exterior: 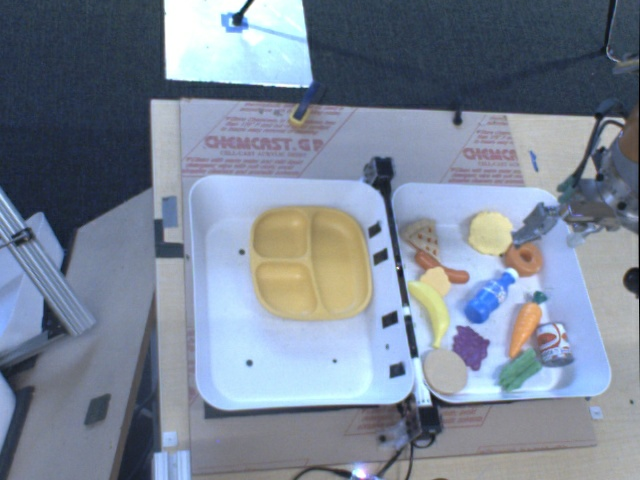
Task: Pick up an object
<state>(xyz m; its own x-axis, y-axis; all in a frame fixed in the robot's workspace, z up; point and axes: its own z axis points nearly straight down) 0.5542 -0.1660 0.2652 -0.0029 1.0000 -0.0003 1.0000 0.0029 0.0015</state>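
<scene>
The right bin holds several toy foods: a yellow round piece, an orange donut, a blue bottle, a carrot, a banana, purple grapes, a small can, a green vegetable, a tan disc, a sausage and a wedge-shaped cracker. My gripper hangs over that bin's far right part, just above and to the right of the donut and beside the yellow piece. Nothing shows in its grasp.
The left bin holds a yellow divided plate. A black divider runs between the two bins. Cardboard lies under both. A shiny metal sheet sits on the dark floor beyond the bench.
</scene>
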